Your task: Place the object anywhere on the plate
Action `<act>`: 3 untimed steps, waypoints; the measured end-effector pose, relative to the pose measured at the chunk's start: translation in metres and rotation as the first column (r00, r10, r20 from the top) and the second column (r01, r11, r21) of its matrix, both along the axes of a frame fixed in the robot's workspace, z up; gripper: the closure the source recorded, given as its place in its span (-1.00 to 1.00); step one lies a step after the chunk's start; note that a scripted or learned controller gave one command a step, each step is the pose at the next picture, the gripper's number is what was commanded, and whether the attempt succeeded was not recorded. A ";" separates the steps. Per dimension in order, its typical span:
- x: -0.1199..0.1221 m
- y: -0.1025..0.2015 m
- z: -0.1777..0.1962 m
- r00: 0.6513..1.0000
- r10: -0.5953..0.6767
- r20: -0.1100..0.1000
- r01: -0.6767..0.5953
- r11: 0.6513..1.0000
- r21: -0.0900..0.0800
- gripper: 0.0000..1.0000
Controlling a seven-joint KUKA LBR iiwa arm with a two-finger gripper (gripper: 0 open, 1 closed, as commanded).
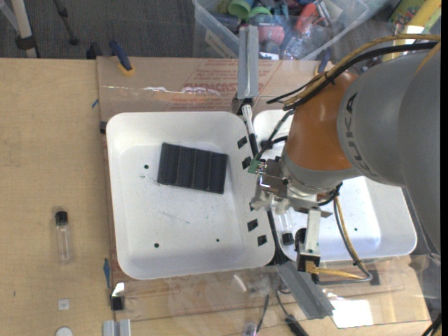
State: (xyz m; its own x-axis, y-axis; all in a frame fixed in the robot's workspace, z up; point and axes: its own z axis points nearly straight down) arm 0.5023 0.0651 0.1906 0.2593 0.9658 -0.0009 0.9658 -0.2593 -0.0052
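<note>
The wooden desk (42, 117) spread out to the left of the gripper (290, 222) and carried everything else. The grey arm (392, 117) came in from the gripper's right, its orange band (318, 138) directly above the wrist, with black and yellow cables looping around it.

The left bin (182, 229) lay just to the left of the gripper. The right bin (378, 236) lay beneath it and to its right, largely covered by the arm. The gripper hung low over the inner edge of the right bin, close to the seam where the two bins met. Whether it was open or closed could not be told, as the wrist and cables hid it, and nothing could be seen held in it.

A dark ribbed slab (192, 168) lay flat on the floor of the left bin. It sat well apart from the gripper, to its left and a little farther back, and touched no wall.

Beyond the gripper, past the bins, stood a clear tub (210, 12) of colourful items. A grey metal bar (246, 54) ran from it toward the seam.

Far to the gripper's left, a small clear vial (63, 235) with a dark cap lay on the bare desk.
</note>
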 end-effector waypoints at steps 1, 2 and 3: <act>-0.024 0.087 0.012 0.991 -0.136 0.003 0.136 0.991 -0.001 1.00; -0.024 0.161 0.010 0.983 -0.181 0.003 0.181 0.983 -0.001 1.00; 0.048 0.159 -0.017 0.996 -0.091 0.004 0.091 0.996 -0.002 1.00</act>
State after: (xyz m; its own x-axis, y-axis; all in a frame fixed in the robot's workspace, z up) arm 0.5502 0.2239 0.1734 0.3466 0.9380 -0.0020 0.9380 -0.3466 -0.0012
